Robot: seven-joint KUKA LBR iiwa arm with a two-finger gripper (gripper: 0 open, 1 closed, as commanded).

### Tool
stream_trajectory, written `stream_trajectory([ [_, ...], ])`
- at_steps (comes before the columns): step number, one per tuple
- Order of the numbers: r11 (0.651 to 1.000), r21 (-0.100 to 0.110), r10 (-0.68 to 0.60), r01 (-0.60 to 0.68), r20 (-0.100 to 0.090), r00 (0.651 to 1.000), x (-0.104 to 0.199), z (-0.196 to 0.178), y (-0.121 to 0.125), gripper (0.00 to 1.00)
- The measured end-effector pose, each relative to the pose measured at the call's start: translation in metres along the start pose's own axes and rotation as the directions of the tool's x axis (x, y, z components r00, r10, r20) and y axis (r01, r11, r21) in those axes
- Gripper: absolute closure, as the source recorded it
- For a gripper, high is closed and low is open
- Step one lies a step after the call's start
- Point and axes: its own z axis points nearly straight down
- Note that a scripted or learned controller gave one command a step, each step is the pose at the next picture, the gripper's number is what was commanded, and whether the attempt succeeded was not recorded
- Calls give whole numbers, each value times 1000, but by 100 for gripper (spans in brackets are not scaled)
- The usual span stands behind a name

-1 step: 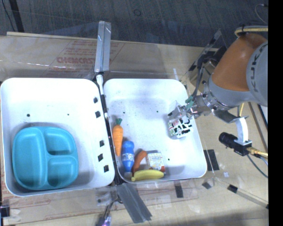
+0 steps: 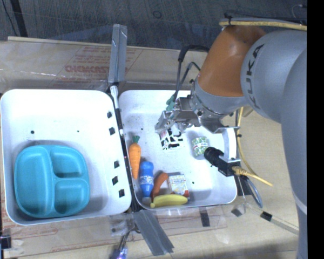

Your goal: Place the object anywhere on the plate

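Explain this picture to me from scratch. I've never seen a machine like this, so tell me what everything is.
One camera looks down at a slant on a bench with two shallow white bins. The big grey and orange shape on the right is a robot arm. Its claw hangs over the right bin; nothing visibly sits between its fingers. That bin holds toy food: a carrot, a blue bottle, a banana, a small box and a green-patterned can. The left bin holds a blue divided plate, where one item should go.

You had the blue sectioned plate flat in the left bin's near corner. Objects: carrot, blue bottle, banana, lying along right bin's near-left side.
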Motion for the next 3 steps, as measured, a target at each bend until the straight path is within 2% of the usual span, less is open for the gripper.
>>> stream_trajectory([
  [1,999,3,38,-38,1,999,87,18,12,100],
  [2,993,6,119,-119,3,993,194,93,-23,100],
  [3,993,5,119,-119,3,993,194,92,-23,0],
])
